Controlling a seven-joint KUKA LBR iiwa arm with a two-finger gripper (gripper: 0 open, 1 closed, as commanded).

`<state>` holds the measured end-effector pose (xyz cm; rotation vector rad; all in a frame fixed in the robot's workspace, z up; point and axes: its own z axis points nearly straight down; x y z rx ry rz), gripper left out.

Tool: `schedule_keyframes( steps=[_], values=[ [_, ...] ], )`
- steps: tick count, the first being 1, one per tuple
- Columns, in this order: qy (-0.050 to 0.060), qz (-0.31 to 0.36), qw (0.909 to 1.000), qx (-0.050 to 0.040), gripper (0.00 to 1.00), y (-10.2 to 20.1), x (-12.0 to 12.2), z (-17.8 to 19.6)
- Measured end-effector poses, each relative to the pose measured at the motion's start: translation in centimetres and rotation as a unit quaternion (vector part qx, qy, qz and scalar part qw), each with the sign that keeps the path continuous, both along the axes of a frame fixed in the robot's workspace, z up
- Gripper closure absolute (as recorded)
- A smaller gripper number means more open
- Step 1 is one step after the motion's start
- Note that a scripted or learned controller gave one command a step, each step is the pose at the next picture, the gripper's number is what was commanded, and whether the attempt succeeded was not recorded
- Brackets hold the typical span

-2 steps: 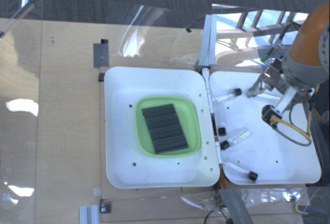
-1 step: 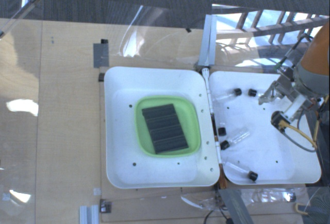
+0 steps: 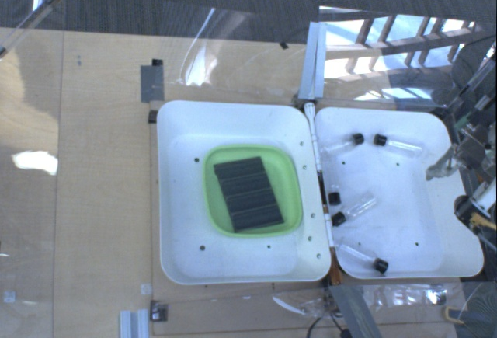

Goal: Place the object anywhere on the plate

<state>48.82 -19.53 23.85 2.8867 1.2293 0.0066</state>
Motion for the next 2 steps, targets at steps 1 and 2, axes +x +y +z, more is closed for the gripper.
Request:
schedule_keyframes(
  steps=[1, 2],
  values=[
    [-0.003, -0.063, 0.998, -0.001, 0.0, -0.6, 0.1, 11.4],
    [-0.002, -0.129, 0.9917, -0.0013, 0.0, -0.7, 0.1, 12.6]
  ],
)
